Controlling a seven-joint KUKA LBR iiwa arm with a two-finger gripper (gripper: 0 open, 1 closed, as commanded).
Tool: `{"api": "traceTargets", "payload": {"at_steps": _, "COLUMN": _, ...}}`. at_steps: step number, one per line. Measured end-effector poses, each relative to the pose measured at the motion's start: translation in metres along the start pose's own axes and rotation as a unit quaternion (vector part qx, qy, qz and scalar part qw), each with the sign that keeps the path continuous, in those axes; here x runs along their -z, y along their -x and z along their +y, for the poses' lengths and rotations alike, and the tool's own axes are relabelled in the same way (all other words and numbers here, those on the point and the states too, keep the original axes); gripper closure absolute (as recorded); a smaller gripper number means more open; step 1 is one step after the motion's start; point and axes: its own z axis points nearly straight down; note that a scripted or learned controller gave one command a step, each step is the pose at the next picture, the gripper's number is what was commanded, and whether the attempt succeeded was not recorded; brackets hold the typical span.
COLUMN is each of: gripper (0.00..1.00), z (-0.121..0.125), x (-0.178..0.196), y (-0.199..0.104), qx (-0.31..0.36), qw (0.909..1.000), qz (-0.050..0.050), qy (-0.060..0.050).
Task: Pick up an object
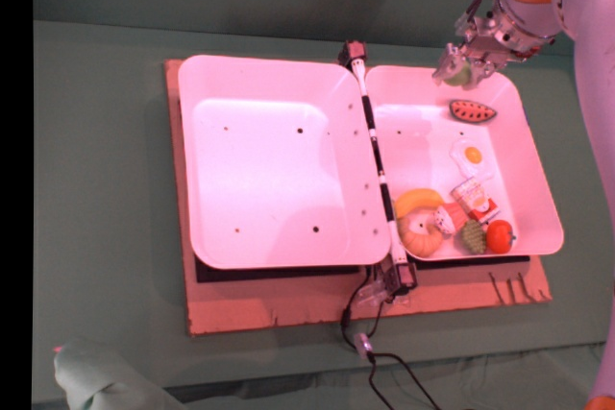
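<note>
- Gripper (461,70) positioned above the far corner of the right bin (538,206), raised off the floor of the bin.
- Fingers closed on a small green object (461,74), visible between the tips; pale green, rounded, partly hidden by the fingers, identity not determinable.
- Hold appears shallow, with only part of the item seated between the tips. Risk: slip and drop during any further lift or swing, caused by a rounded surface under a narrow pinch.
- Risk: a drop from this position lands near the bin rim, and a bounce could send the item onto the bench, out of the bin.
- Risk: item falling onto the watermelon slice (473,111) lying just below and beside the gripper, disturbing it.
- Remaining contents in the right bin: fried egg (473,156) mid-bin; banana (419,201), doughnut (424,231), red-and-white carton (473,199), tomato (499,235) clustered in the near corner, well apart from the gripper.
- Left bin (221,82) with nothing resting in it; dark specks on the floor only.
- Judgement: pick largely achieved, security of grasp unconfirmed.
</note>
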Motion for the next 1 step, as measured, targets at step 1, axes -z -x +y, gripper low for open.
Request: {"api": "traceTargets", "payload": {"at_steps": 1, "gripper": 1.0, "z": 0.0081, "x": 0.0666, "y": 0.005, "qx": 0.0, "qw": 1.0, "qz": 0.0, "qy": 0.001}}
